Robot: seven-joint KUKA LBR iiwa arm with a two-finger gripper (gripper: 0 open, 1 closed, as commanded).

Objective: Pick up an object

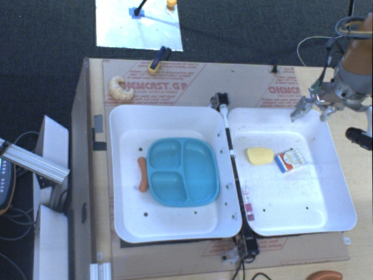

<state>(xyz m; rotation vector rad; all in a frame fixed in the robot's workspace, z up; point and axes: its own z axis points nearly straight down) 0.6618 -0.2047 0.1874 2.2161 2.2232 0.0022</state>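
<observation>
The claw [312, 108] hangs over the far right corner of the worktop [192, 77], above the far rim of the right bin [326, 214]. Its two fingers are spread apart with nothing between them.

In the right bin, toward its far half, lie a yellow lump [259, 156] and, just beside it on the side nearer the right edge, a small carton [290, 159] printed in red, white and blue. Both sit nearer the front edge of the worktop than the claw, apart from it; the carton is the closer of the two, the lump further toward the divider between the bins.

The left bin [125, 214] holds a blue tray [182, 171] with three compartments and, touching its left side or nearly so, an orange sausage [142, 174] lying lengthwise. Near the far left corner of the worktop, outside the bins, rests a pale curled object [120, 88], and a yellow-and-black clip [158, 61] sits at the far edge.
</observation>
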